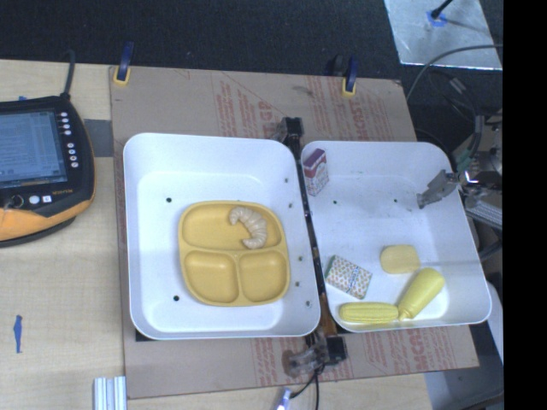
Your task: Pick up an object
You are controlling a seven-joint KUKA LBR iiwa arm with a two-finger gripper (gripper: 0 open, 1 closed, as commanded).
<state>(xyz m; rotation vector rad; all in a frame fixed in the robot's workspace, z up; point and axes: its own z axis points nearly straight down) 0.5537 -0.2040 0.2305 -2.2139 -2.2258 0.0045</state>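
From my seat I see the hand (438,186) at the right edge of the frame, over the upper right part of the right bin (376,165); nothing sits between its fingers, and I cannot tell how far apart they stand. The pickable things lie mostly in that right bin: a small purple and white carton (316,171) stands in its upper left corner, a patterned packet (349,277) lies near its lower left, a pale yellow block (399,259) sits to the right of the packet, a yellow bottle-shaped toy (421,292) lies tilted just below the block, and a yellow corn cob (369,313) rests along the bottom wall, its right end touching the toy. In the left bin (149,254) I see a yellow divided plate (224,273), with a pale curled shrimp-like piece (250,226) in its top compartment. On the desk (60,314) at the upper left sits a tablet controller (38,169) with an orange casing.
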